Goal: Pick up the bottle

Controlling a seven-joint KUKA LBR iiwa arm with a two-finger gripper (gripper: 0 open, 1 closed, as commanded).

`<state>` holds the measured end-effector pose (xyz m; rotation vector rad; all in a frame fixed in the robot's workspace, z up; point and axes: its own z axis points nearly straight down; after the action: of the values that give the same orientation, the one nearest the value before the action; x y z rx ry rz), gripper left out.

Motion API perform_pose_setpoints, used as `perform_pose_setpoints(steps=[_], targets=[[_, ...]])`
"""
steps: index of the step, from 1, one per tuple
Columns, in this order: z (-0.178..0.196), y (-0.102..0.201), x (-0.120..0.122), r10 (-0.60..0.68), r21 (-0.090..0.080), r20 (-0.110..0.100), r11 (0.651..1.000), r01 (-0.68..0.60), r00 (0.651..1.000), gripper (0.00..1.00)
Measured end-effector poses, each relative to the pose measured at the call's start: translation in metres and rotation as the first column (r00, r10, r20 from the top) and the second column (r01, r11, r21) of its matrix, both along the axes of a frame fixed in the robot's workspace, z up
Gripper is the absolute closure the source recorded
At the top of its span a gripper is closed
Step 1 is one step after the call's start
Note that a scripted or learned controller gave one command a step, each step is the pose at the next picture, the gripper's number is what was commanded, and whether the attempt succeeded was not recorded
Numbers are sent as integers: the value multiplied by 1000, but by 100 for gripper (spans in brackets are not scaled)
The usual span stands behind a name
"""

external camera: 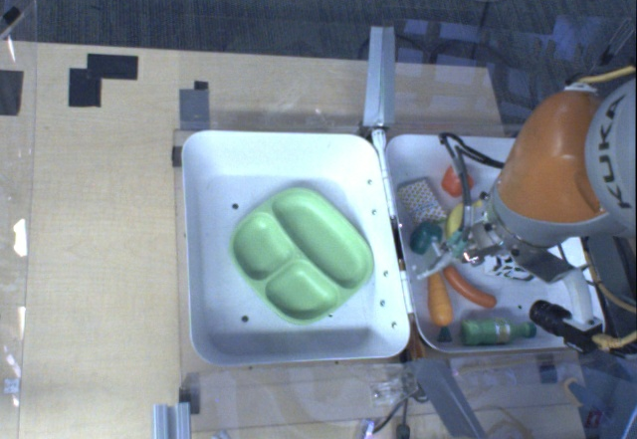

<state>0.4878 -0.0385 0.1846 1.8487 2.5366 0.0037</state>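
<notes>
The bottle [495, 330] is green with a pale label and lies on its side along the front edge of the right bin [403, 160]. My gripper [458, 248] hangs low over the middle of that bin, under the orange wrist band. It is behind and slightly left of the bottle and apart from it. The gripper is among a teal object [426, 236], a yellow piece [455, 220] and an orange-red sausage shape [470, 289]. Nothing can be seen held in it.
An orange carrot [439, 300] lies just left of the bottle. A grey ridged item [420, 195] and a red piece [451, 181] sit at the back of the right bin. The left bin [209, 228] holds a green divided plate [302, 253]. The arm hides the right bin's right side.
</notes>
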Motion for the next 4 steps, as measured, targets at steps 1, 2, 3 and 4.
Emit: perform_pose_setpoints(steps=[1, 2, 3, 4], targets=[[-25, -56, 0, -71, 0, 0, 997, 71, 997, 0], [-14, -55, 2, -70, 0, 6, 998, 70, 998, 100], [-94, -108, 58, 102, -4, 10, 995, -102, 995, 100], [-96, -168, 123, 64, -5, 7, 998, -64, 998, 100]])
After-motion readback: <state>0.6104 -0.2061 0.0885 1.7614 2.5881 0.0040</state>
